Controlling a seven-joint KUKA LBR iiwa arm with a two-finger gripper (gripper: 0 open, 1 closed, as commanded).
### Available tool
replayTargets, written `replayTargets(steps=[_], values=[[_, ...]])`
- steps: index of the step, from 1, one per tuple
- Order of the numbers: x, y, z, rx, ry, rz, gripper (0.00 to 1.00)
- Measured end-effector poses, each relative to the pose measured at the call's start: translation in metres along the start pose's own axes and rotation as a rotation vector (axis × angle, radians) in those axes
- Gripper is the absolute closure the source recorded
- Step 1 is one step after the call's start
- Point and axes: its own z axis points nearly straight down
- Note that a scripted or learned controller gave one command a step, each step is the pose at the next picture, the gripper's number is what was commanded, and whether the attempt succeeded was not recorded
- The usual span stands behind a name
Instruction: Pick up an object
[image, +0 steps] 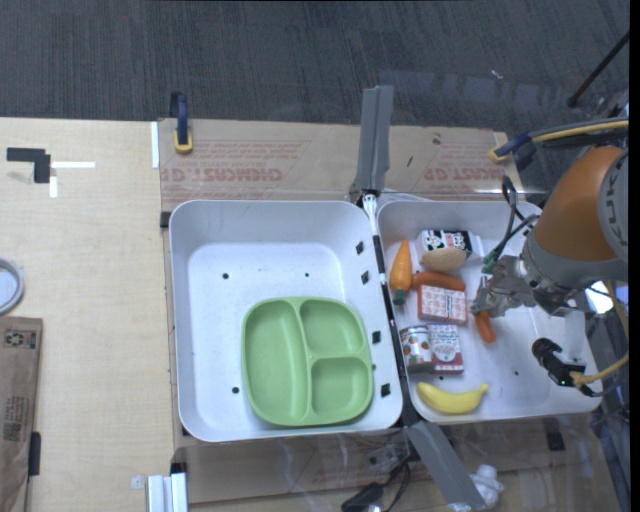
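My gripper (492, 293) hangs low over the middle of the right bin (520, 385), reaching in from the right. Just below it lies a small orange-red piece (486, 327), touching or nearly touching the gripper's tip. To the gripper's left sit a patterned box (443, 303), a red sausage-like piece (440, 282), a tan bun (446, 260) and a black-and-white carton (445, 240). An orange carrot (401, 265) lies by the bin's left wall. Nearer the front are a can (415, 346), a small red-and-white box (448, 350) and a banana (452, 397).
The left bin (200, 300) holds a green divided plate (307, 360). A grey post (375, 140) stands behind the wall between the bins. Cables and a black fitting (552, 362) lie at the right bin's right side. Bare floor shows in the right bin's front right.
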Motion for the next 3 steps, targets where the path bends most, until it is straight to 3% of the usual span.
replayTargets(steps=[1, 2, 3], values=[[0.041, 0.010, -0.122, 0.008, -0.004, 0.124, 1.00], [0.040, 0.010, -0.122, 0.009, -0.004, 0.123, 0.00], [0.061, 0.032, 0.002, 0.009, -0.002, -0.106, 0.00]])
